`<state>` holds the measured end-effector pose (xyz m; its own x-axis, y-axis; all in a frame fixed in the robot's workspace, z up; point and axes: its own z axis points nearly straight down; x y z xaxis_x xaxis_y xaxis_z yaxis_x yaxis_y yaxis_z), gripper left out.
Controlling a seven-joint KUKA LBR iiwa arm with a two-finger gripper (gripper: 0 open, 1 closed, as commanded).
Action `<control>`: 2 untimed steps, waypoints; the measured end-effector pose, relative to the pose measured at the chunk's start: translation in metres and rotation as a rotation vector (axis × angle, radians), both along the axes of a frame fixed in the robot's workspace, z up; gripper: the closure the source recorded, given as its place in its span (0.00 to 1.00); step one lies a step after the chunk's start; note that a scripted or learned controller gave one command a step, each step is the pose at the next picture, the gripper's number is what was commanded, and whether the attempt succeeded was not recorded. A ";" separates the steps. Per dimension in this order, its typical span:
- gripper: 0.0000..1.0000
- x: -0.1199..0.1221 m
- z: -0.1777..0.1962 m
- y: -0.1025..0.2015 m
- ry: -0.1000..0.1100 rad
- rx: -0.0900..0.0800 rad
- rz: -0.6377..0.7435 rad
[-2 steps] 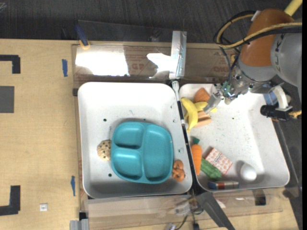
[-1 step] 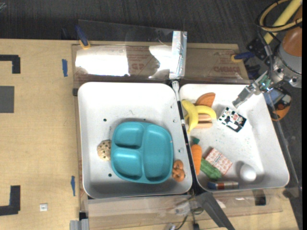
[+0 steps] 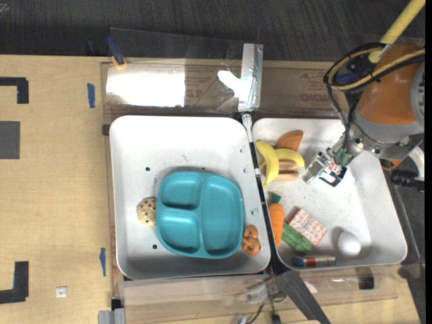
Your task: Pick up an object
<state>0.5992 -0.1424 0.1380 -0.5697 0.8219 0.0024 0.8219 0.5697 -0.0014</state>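
1. Since the arm enters from the right, its hand [image 3: 322, 168] hangs just right of the banana [image 3: 268, 159].
2. Fingers look spread, pinching nothing, though blurred.
3. Banana lies against the bin's [image 3: 378, 208] left wall.

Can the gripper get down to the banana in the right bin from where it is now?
Probably yes. The gripper hangs over the right bin, just right of the banana, with bare floor between them. A hot dog bun lies against the banana and may crowd the grasp.
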 end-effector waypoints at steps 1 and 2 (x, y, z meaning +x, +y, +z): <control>0.00 -0.004 -0.019 0.038 -0.030 -0.013 0.108; 0.00 0.057 0.089 0.037 -0.014 -0.003 0.181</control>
<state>0.6565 -0.1049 0.2267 -0.7086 0.7055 -0.0088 0.7055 0.7087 0.0070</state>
